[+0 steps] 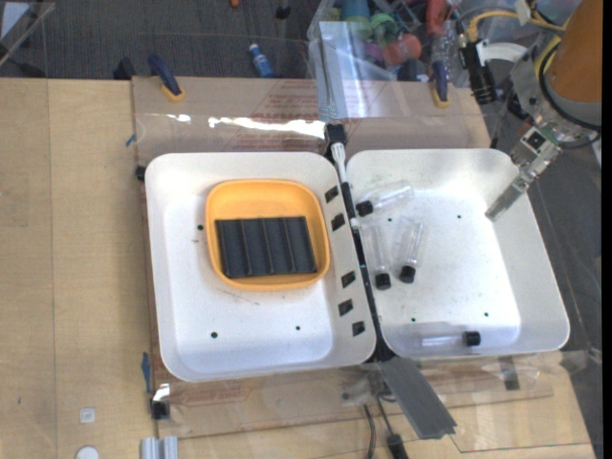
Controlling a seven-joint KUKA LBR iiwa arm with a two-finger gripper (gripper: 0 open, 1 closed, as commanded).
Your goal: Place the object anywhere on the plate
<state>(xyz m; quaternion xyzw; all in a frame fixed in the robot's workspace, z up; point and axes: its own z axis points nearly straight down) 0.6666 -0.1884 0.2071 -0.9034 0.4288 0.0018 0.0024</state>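
An orange plate [222, 208] with rounded corners sits in the left bin [182, 323]. A black ridged block [266, 247] lies flat on the plate's middle. In the right bin [516, 285] lie several clear vials with black caps: one [387, 199] near the divider at the back, two [402, 247] side by side in the middle, and one [442, 338] at the front edge. My gripper [504, 202] hangs over the right bin's back right part, apart from the vials and far from the plate. Nothing shows held in it.
A black divider strip [346, 247] with clips runs between the two bins. A clear box of colourful items [402, 17] stands behind the bins. Cables and the arm's orange band [579, 55] are at the upper right. Bare wooden bench [67, 256] lies to the left.
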